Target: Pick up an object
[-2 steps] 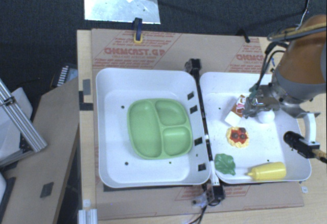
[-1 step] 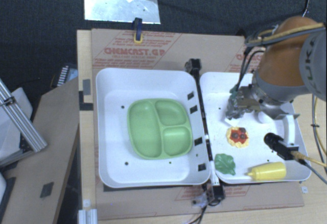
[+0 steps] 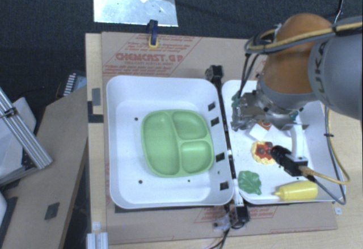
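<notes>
Arm (image 3: pixel 317 66): grey with an orange band, fills the upper right of the frame and hangs over the right bin (image 3: pixel 326 182).

Left bin (image 3: pixel 122 129): centre of frame, holds a green divided plate (image 3: pixel 177 143) lying flat. The plate is probably light, stiff and slick; its raised rim is the only place to pinch, and there is open floor all round it.

Right bin: small and crowded, with its walls close on every side.

Gripper (image 3: pixel 243 116): upper left part of the right bin, beside the divider between the bins; whether it is spread or pressed together cannot be told, and nothing shows pinched in it.

Yellow bottle (image 3: pixel 296 190): lower right, lying on its side near the front wall. Likely light and smooth; take it across the body.

Green toy (image 3: pixel 249 182): lower left corner of the right bin, just beside the wall, so room there is tight. Lumpy, perhaps soft.

Red and yellow toy (image 3: pixel 262 151): mid-bin, nearest the gripper, small and irregular, with some free floor to its left
</notes>
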### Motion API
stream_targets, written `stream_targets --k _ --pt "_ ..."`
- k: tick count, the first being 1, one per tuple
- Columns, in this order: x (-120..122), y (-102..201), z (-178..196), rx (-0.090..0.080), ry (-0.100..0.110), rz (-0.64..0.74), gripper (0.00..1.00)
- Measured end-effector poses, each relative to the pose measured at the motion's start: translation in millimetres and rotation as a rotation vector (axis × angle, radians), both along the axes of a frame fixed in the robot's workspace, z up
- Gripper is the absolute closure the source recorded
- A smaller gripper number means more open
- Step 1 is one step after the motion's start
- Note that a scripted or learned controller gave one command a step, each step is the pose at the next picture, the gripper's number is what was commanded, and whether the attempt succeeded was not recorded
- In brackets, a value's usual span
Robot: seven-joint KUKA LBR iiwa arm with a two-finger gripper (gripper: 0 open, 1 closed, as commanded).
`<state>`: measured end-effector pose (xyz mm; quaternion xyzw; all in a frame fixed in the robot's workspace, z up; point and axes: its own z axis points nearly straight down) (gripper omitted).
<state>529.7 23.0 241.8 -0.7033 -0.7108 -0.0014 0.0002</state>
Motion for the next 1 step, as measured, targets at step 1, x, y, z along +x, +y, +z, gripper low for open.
stream_targets --k 1 --pt "6.3 58.6 -14.0 0.000 0.001 0.000 1.00"
